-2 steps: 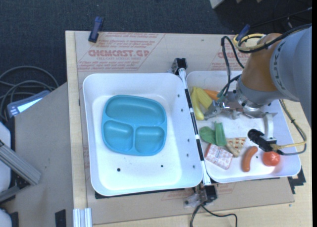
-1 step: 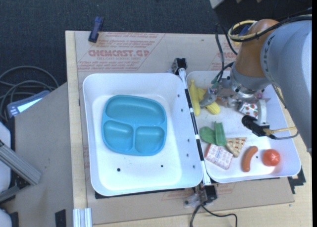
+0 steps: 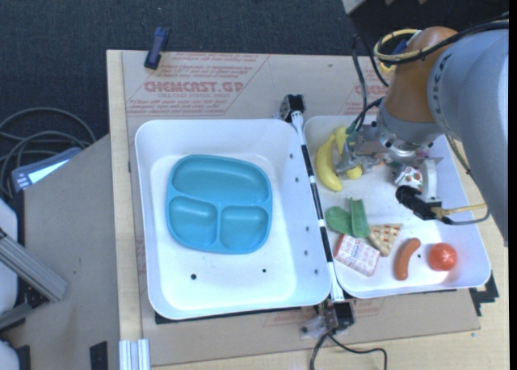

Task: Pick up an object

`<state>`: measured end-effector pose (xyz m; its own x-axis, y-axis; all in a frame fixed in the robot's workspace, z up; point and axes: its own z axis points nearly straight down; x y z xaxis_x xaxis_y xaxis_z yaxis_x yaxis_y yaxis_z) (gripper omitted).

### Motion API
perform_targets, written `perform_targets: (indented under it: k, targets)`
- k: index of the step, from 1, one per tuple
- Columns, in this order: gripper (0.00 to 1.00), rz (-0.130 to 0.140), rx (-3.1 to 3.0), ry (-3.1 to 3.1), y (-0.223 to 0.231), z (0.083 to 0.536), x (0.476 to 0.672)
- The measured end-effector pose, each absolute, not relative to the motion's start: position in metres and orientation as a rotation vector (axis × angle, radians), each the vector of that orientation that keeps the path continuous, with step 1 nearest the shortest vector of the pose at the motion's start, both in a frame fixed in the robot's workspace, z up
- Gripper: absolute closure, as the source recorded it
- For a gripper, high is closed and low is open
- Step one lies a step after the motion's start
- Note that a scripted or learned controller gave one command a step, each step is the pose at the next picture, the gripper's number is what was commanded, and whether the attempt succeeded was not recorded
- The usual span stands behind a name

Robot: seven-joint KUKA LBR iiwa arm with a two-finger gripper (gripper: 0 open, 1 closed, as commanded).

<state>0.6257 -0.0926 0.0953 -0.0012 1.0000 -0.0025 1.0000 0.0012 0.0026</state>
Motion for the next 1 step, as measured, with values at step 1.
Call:
perform_targets:
  k: [1]
  targets:
    - [1.00,0.003,2.220,2.223,-0.0130,0.1852,0.5896]
